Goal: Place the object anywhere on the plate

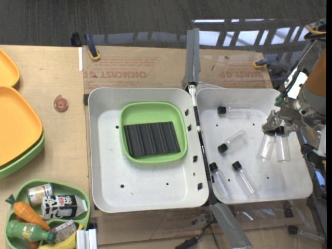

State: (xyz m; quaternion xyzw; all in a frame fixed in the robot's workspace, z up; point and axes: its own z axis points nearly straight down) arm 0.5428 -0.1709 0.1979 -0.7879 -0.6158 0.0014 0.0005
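Nearest the camera, at about seven o'clock, a green bowl held toy food, among it an orange carrot and a small can. In the right bin lay clear plastic vials with black caps, slim cylinders; I counted four lying loose: one at five o'clock, one by the bin's left wall, one near the middle, one farther back. Two more clear tubes stood just under the gripper at three o'clock; whether its fingers gripped either could not be told. The left bin carried one green plate, square with rounded corners, bearing a dark ribbed mat. At nine o'clock sat stacked orange dishes.
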